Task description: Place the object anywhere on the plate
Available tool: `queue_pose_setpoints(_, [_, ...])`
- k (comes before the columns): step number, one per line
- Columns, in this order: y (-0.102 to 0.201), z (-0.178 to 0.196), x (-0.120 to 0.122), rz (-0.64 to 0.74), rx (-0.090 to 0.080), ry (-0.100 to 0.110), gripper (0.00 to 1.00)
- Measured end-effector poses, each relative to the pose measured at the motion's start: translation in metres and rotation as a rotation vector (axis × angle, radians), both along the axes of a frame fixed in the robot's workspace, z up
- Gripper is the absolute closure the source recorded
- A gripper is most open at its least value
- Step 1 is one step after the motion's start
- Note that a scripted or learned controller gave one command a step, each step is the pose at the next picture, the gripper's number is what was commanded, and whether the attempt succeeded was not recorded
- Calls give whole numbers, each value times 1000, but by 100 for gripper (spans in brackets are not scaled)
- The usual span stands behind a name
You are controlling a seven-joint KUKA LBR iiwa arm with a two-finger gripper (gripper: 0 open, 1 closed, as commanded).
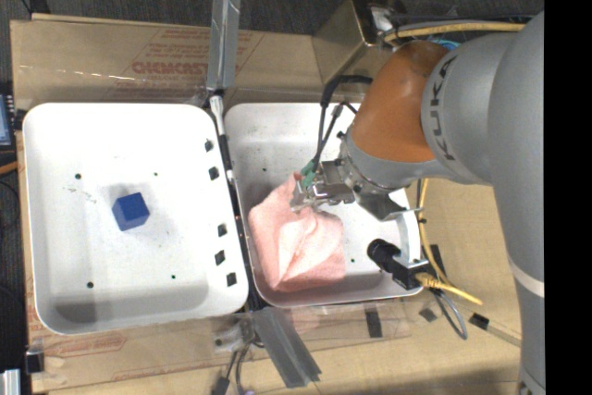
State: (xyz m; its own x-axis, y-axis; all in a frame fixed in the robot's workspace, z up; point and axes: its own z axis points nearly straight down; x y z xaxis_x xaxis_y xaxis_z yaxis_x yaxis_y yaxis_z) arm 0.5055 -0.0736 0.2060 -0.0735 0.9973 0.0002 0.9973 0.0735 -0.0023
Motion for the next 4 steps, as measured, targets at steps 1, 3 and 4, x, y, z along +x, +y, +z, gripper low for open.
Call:
queue_pose_setpoints(1, [0, 25, 1, 6, 1, 0, 100])
queue_pose_setpoints(3, [113, 29, 4, 816, 1, 1, 100])
queue_pose_setpoints(4, [156, 19, 8, 1220, 3, 3, 100])
